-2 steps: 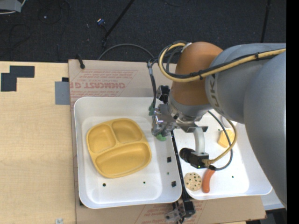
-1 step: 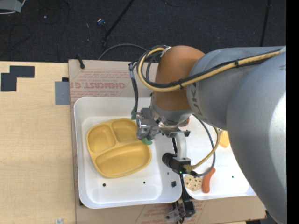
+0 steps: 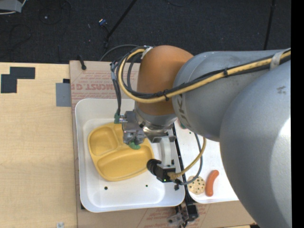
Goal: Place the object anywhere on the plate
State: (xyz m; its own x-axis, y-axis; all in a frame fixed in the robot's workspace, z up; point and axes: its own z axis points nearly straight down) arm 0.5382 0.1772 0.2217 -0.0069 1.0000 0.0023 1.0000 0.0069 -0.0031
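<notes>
Pale wooden bench (image 3: 33, 141) carries the left bin (image 3: 95, 198) with the yellow divided plate (image 3: 116, 156). Above it hangs the gripper (image 3: 134, 140); its state and load can't be told. Lower squarely over the plate's large compartment before releasing.

One fixed camera, mounted above the bench (image 3: 33, 127), looks down at a slant so the dark floor shows along the top of the frame. The arm (image 3: 228, 103) comes in from the right and sits close to the lens, bulking over much of the right bin (image 3: 223, 196). The left bin (image 3: 95, 194) lies mid-frame, with the yellow plate (image 3: 114, 160) in it, seen at moderate range.
</notes>
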